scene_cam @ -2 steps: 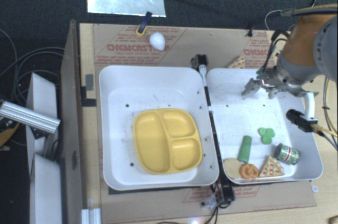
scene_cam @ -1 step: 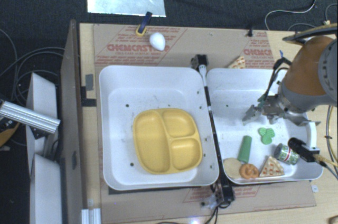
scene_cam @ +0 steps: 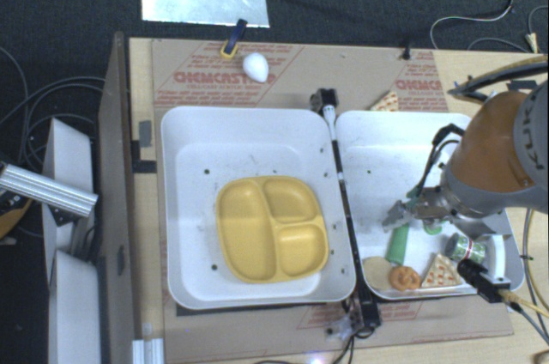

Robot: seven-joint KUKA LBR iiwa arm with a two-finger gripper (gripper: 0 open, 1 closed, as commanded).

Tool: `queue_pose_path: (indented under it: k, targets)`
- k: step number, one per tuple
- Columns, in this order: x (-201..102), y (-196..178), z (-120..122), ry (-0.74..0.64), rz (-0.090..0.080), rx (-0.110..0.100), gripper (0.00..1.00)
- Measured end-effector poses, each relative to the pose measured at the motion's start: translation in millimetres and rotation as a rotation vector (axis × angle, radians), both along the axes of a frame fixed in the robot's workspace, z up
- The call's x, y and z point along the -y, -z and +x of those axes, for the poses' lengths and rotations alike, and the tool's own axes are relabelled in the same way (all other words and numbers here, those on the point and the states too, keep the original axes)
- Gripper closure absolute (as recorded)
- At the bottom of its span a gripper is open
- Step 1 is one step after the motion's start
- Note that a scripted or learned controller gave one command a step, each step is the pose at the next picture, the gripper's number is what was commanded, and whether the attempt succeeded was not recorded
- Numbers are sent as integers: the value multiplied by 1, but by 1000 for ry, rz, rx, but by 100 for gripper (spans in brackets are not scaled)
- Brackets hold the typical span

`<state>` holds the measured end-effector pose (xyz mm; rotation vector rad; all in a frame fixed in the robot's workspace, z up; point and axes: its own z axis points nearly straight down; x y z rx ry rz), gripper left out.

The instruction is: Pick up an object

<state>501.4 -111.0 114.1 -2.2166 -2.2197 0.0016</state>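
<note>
My claw [scene_cam: 410, 210] hangs low in the right bin [scene_cam: 377, 143], just above the green bottle [scene_cam: 397, 245]; I cannot tell its opening from here. Crowded neighbours, the cookie [scene_cam: 404, 277] and pizza slice [scene_cam: 441, 271], could deflect a grasp.

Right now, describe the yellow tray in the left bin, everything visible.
The yellow tray is a pale, glossy, plastic-looking dish with rounded corners. Raised ridges split it into three compartments: one large along its left side, two smaller on its right. It lies flat, open side up, turned slightly askew, on the floor of the left bin, toward the near right part. Nothing rests in it or touches it.
</note>
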Motion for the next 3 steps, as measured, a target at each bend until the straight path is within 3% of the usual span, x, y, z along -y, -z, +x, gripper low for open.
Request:
queue_pose_path:
  k: [1,2,3]
  targets:
    - [4,30,-15,2,-2,5,0]
    - [64,28,79,-2,-8,14,0]
    - [96,-30,172,-5,-9,21,0]
